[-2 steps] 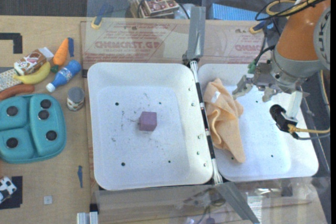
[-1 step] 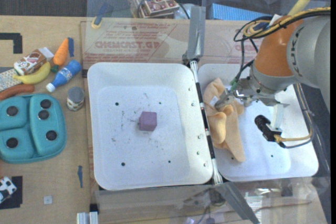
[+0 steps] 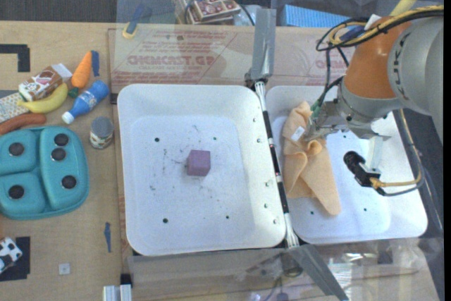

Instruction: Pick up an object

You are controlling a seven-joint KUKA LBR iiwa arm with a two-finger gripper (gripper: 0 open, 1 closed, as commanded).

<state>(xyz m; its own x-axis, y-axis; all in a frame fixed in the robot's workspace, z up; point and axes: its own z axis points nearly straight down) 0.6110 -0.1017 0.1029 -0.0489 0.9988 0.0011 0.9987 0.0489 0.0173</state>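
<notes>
My jaws [image 3: 315,139] are down in the right bin [image 3: 405,222], at the upper part of the cloth [image 3: 310,169]. They seem to sit right on the fabric, but the wrist and its cabling hide them from this angle, so I cannot tell how they stand or whether any cloth is caught in them.

The cloth is the nearest thing to me. It is a tan, crumpled piece lying along the left side of this bin, just beside the divider. Its long axis runs from the far end, under my jaws, down toward the near side, where a loose tail trails off to the right. So most of it lies on the near side of me.

Farther out, a small purple block [image 3: 198,163] sits alone near the middle of the left bin [image 3: 141,109], well apart from me.

I judge the cloth the thing to lift.
</notes>
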